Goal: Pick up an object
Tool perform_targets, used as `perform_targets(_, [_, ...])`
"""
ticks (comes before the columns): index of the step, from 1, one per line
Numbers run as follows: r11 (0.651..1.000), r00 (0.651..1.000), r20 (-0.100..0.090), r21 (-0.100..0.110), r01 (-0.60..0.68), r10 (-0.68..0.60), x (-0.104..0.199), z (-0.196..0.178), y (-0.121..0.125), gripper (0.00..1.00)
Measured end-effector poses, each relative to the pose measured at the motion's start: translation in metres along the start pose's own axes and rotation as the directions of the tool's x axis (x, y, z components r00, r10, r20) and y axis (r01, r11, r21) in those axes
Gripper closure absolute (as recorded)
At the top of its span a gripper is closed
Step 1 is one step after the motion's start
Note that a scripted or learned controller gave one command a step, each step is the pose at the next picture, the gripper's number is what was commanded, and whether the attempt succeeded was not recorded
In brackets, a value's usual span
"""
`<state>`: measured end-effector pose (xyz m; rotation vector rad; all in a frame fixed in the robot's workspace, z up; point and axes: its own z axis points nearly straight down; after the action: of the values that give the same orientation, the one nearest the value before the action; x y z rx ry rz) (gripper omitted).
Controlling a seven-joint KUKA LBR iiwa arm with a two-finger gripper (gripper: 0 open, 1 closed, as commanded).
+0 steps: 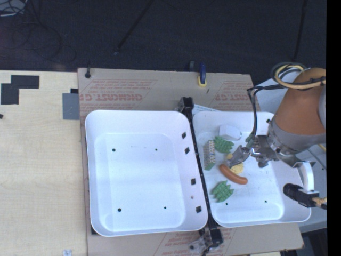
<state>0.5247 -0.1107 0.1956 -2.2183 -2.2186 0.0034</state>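
The right bin holds a small cluster of toys at its left side. An orange sausage-shaped piece lies beside a small yellow piece. A green leafy piece is farther back and another green piece is nearer the front. A brown striped block lies by the bin's left wall, and a white piece sits at the back. My gripper hangs low over the bin, right above the yellow piece and just right of the rear green piece. I see nothing clearly held.
The left bin stands alongside, split from the right one by a black divider rail. The arm's orange band and grey wrist cover the right bin's right side. Both bins sit on a cardboard sheet.
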Motion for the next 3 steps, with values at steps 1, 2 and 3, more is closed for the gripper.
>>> perform_targets(1, [1.000, 1.000, 0.007, -0.016, -0.001, 0.001, -0.051, -0.111, 0.051, 0.00])
perform_targets(2, [1.000, 1.000, 0.002, -0.002, -0.002, 0.002, -0.050, -0.113, 0.048, 1.00])
perform_targets(3, [1.000, 1.000, -0.001, -0.009, 0.010, -0.010, 0.041, -0.156, 0.092, 1.00])
